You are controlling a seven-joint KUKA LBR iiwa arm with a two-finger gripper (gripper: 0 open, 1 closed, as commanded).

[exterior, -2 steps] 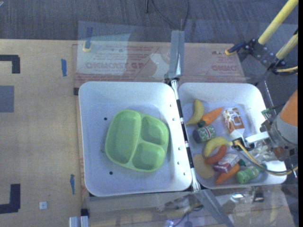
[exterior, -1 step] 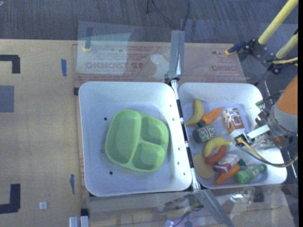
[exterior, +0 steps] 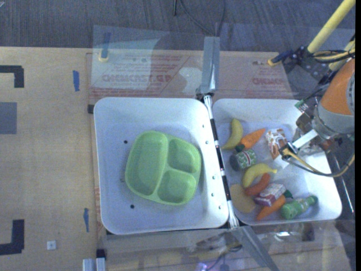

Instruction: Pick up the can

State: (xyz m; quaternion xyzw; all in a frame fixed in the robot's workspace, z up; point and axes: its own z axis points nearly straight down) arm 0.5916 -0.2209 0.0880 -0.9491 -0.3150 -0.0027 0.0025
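So, front of the right bin [exterior: 333,205]: green bottle [exterior: 298,206] lying on its side, a carrot [exterior: 272,206] and a small red-and-white box [exterior: 271,192] piled against it, looks like loose clutter dumped in, not arranged. Just behind that, a banana [exterior: 258,173] over another carrot [exterior: 256,186]. The can [exterior: 244,158], green label with a dark top, lies on its side near the bin's left wall, touching the banana's end, with a third carrot [exterior: 252,138] and second banana [exterior: 235,133] just behind it. Tight neighbours, so a clean grasp probably needs an approach from above. Left bin [exterior: 107,151] carries just a green divided plate [exterior: 163,167], likely the drop side. Claw [exterior: 289,149] sits over the right bin's middle, right of the can and apart from it, beside a snack packet [exterior: 276,140]; can't tell whether it's open or closed, nothing visibly gripped.
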